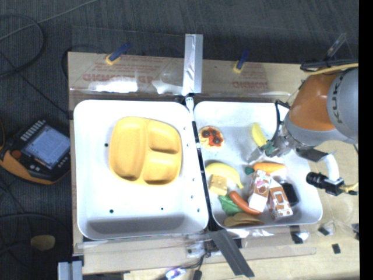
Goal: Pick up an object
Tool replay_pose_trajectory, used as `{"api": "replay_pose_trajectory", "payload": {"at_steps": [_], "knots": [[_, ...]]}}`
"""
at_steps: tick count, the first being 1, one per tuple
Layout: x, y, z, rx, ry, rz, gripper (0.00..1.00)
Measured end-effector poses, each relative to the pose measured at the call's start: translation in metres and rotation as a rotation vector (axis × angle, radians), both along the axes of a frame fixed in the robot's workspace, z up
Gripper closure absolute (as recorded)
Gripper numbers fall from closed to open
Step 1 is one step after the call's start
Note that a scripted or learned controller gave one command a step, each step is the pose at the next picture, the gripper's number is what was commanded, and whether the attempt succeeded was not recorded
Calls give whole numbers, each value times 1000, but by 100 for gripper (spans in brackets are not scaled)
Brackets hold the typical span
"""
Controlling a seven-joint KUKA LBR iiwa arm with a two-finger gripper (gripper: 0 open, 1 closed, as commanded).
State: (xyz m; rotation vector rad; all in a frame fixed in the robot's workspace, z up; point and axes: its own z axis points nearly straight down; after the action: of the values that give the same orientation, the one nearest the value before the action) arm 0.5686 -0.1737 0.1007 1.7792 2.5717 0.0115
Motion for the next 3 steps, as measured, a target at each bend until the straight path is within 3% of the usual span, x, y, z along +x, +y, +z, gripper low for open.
{"api": "replay_pose_trajectory", "payload": {"at_steps": [1, 2, 3], "knots": [[29, 74, -7, 0, 6, 22, 100], [20, 86, 83, -2, 17, 276, 100], [20, 86, 83, -2, 17, 276, 0]]}}
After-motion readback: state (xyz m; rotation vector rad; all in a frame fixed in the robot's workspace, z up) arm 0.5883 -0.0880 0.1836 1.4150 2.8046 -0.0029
